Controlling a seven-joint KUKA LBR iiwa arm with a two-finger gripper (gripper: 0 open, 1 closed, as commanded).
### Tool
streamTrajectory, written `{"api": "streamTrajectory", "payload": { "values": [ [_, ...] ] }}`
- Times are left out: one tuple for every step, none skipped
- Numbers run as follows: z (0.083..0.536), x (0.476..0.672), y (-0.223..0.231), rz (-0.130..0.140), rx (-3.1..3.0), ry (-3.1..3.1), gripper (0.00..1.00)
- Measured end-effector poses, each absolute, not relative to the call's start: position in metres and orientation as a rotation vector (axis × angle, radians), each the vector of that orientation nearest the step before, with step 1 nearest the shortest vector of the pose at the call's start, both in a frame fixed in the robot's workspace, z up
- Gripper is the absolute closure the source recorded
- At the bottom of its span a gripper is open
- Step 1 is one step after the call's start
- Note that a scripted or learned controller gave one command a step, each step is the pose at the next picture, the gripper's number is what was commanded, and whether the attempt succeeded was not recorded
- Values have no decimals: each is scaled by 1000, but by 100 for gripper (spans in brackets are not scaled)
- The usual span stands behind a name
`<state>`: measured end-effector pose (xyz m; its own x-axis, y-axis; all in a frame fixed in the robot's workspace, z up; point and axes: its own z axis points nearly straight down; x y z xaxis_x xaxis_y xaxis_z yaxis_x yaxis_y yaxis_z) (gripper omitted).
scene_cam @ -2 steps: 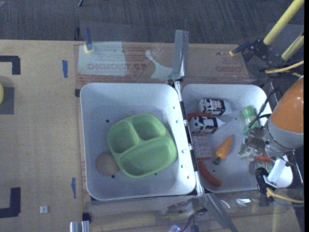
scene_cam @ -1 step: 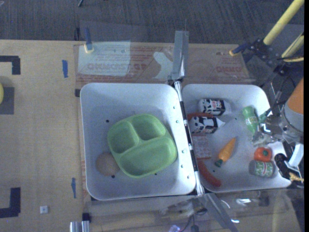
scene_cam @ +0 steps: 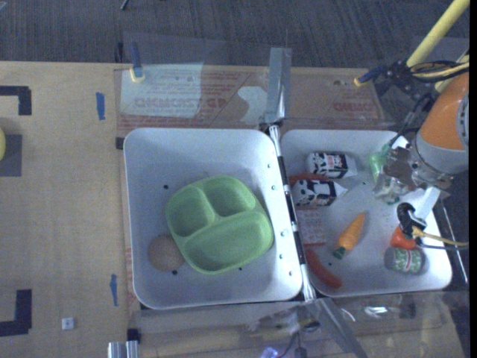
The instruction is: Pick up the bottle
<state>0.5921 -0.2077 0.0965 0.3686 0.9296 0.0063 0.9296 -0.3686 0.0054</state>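
The bottle (scene_cam: pixel 382 171) is a clear plastic one with a green tint. It sits by the right bin's (scene_cam: pixel 358 271) far right wall. My gripper (scene_cam: pixel 396 179) hangs right over it, below the grey wrist and the orange band (scene_cam: pixel 447 121). The gripper body covers the bottle's right side, so I cannot tell whether the two touch.
The right bin also holds two cow-print cartons (scene_cam: pixel 329 164) (scene_cam: pixel 314 192), a carrot (scene_cam: pixel 350 234), a red pepper (scene_cam: pixel 322 271), an orange-red fruit (scene_cam: pixel 403 238) and a green-labelled can (scene_cam: pixel 405 260). In the left bin (scene_cam: pixel 149 162) lie a green divided plate (scene_cam: pixel 219 223) and a tan ball (scene_cam: pixel 165 253).
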Motion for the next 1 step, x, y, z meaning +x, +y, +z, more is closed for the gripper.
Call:
{"api": "streamTrajectory", "payload": {
  "values": [
    [257, 636, -173, -1, 2769, 1483, 100]
  ]
}}
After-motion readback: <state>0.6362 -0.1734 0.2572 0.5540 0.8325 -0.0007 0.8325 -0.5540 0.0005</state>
